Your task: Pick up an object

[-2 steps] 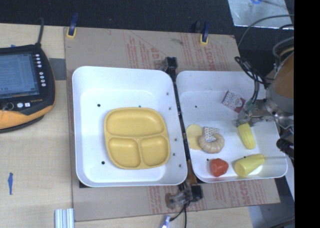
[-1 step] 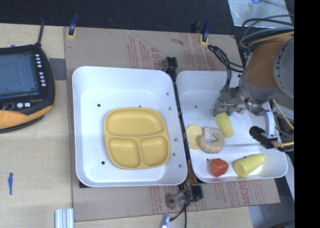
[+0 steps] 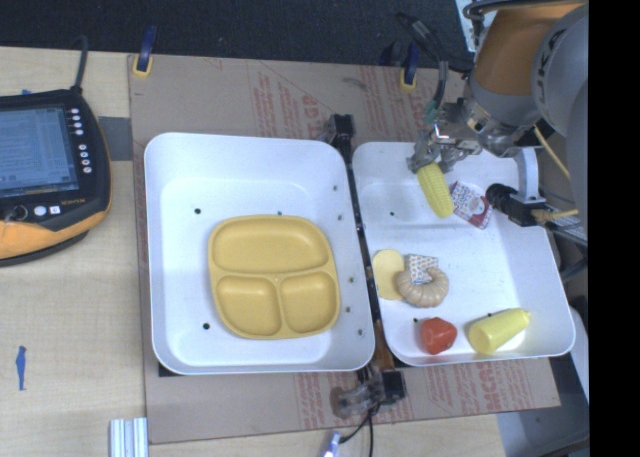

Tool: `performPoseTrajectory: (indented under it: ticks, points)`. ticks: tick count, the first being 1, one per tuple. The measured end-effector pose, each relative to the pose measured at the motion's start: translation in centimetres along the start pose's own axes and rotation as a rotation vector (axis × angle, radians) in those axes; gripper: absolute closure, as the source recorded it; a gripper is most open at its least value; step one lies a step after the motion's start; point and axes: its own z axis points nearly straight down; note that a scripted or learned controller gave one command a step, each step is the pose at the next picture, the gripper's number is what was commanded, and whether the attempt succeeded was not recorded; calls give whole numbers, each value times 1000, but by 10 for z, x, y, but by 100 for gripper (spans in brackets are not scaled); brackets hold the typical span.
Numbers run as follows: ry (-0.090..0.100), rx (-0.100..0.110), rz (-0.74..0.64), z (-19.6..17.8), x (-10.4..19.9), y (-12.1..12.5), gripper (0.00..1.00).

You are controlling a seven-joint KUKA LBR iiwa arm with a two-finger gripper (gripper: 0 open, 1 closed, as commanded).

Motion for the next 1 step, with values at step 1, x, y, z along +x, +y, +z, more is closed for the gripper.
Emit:
performPoseTrajectory:
  ticks: [1]
  points:
    - [-1, 4, -2, -14, 55, -35, 100]
